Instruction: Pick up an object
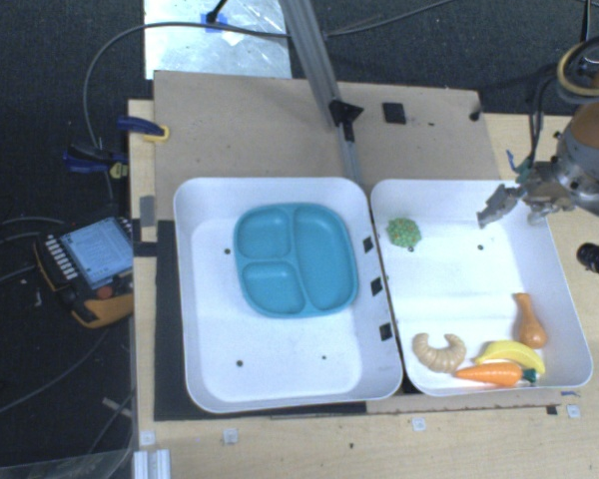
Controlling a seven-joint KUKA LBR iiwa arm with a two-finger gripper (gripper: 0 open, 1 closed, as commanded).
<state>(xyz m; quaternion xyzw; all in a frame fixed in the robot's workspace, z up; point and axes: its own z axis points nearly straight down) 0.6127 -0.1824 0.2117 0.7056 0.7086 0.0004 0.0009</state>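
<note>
Cardboard-topped counter [280, 128] carrying two white bins, tool waiting over the right one.

You are seeing a blue tray [296, 258] sitting left; rightward, the broccoli [403, 233] is lying alone, likely light and bumpy, so pinch its crown; the tool [501, 208] is hovering empty, finger spread unclear.

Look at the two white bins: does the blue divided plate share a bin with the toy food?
No: the blue plate lies in the left bin; the toy food sits in the right bin.

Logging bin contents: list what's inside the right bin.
Right bin: green broccoli, croissant, banana, carrot, orange gourd-like piece. The carrot covers part of the banana.
</note>
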